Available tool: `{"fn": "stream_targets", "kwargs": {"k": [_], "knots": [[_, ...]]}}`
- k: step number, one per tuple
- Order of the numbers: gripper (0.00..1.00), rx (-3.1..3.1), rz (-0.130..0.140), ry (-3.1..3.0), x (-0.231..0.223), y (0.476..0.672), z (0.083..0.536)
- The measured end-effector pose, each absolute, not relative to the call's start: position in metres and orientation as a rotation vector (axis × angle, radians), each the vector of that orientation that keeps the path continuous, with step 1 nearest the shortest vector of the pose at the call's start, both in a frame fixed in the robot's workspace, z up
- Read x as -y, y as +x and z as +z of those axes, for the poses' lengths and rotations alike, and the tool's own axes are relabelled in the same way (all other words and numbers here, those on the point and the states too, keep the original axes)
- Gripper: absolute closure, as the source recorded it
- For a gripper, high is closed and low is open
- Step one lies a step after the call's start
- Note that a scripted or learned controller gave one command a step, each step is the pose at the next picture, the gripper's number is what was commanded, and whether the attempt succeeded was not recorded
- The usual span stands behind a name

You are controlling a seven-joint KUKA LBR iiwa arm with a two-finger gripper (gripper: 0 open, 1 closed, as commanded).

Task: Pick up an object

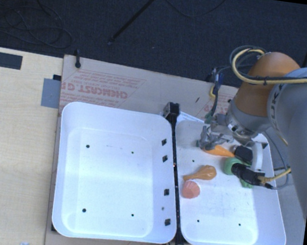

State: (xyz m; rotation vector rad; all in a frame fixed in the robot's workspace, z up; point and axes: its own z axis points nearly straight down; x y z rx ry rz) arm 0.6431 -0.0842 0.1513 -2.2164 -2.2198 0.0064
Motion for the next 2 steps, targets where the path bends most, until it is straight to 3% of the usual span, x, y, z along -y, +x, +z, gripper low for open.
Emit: {"fn": "stream_targets", "kwargs": {"k": [1, 2], "knots": [[1.00, 2.231, -0.012, -2.221, 0.049, 0.642, 0.264], [1.00, 2.215, 0.003, -2.225, 0.104, 0.579, 0.307]]}}
